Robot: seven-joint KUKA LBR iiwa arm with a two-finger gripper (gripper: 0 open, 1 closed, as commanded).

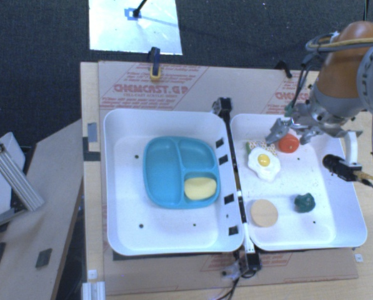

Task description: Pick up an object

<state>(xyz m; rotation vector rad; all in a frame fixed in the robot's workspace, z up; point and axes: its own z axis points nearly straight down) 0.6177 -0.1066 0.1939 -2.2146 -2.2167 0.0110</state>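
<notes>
Two white bins sit side by side on the table (142,83). The left bin (127,230) carries a blue divided plate (167,170) with a yellow toy food piece (200,187) in its near right compartment. The right bin (342,230) holds the loose pickables: a red tomato (289,144) at the far side, a fried egg (263,163) just beside it to the left, a tan round disc (264,213) nearer, and a dark green lump (304,202) to the disc's right. The claw (292,132) hangs spread open over the far part of the right bin, one finger left of the tomato and the other to its right. Nothing is gripped. That straddle suggests the tomato is the target, with a descent and closing squeeze to come; the egg lying so close could be nudged.
</notes>
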